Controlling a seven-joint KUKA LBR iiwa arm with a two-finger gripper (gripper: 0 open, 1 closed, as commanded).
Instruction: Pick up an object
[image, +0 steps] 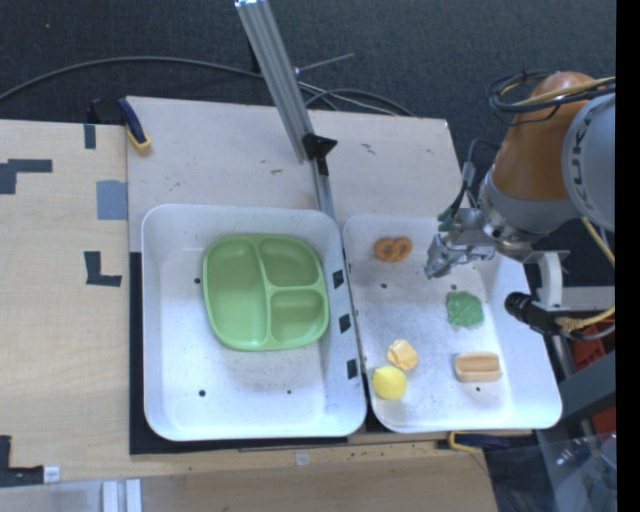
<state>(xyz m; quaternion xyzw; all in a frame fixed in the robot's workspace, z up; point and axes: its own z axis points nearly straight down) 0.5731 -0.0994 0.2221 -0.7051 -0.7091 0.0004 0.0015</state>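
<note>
Though blurred, claw (437, 266) hangs above right bin (530, 400).

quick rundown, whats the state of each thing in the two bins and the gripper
green divided plate: flat in left bin, compartments bare
pretzel: lying in right bin, far end
green leafy piece: lying loose, below the gripper
yellow lemon: resting at near left
small yellow piece: beside the lemon
hot dog bun: lying flat, near right
gripper: above right bin, holding nothing visible

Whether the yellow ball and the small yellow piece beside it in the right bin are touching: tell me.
Cannot tell. In the camera view the yellow ball sits just below-left of the small yellow piece; their edges meet in the image, with no plain gap or contact.
</note>
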